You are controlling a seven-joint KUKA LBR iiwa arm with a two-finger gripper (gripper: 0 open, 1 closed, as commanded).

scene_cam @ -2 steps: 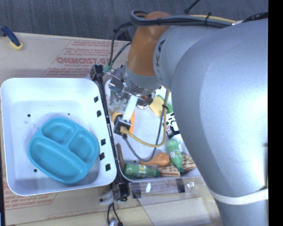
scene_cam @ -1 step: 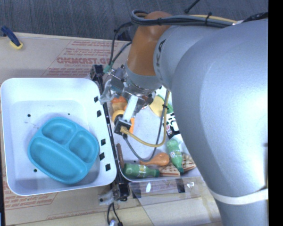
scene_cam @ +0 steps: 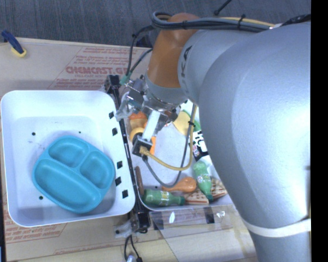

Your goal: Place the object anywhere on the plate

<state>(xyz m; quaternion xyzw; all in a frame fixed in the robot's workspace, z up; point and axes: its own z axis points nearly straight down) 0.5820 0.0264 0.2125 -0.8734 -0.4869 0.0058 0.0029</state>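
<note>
A blue plate [scene_cam: 74, 172] with three compartments lies in the left white bin [scene_cam: 22, 108], with nothing on it. My gripper [scene_cam: 134, 112] hangs low over the left side of the right bin [scene_cam: 169, 207], close to the wall between the two bins. An orange-yellow object [scene_cam: 136, 125] sits right under the gripper; whether it is held cannot be made out. The grey arm with its orange band covers most of the right bin.
Along the right bin's front lie a green bottle [scene_cam: 163, 197], an orange piece [scene_cam: 181, 185], a second green bottle [scene_cam: 203, 179] and a waffle-like piece [scene_cam: 210, 194]. A pale yellow item [scene_cam: 182, 122] shows beside the wrist.
</note>
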